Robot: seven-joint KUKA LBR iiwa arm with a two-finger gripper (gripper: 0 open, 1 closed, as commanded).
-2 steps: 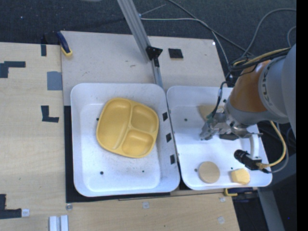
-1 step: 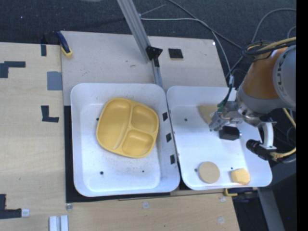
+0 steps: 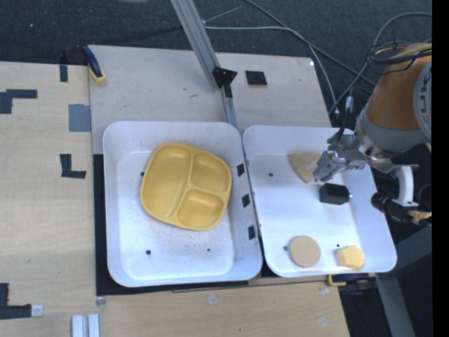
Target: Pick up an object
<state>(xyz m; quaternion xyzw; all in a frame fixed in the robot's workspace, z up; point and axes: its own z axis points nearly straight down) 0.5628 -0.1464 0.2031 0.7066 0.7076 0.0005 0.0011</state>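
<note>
The claw (image 3: 328,167) is hovering in the right bin (image 3: 280,216), just beside a tan flat piece (image 3: 302,166); its opening cannot be determined. The right bin is also holding one black block (image 3: 334,194), one round tan disc (image 3: 304,251) and one yellow chunk (image 3: 351,258). The left bin (image 3: 119,209) is holding one yellow divided plate (image 3: 186,186).
</note>
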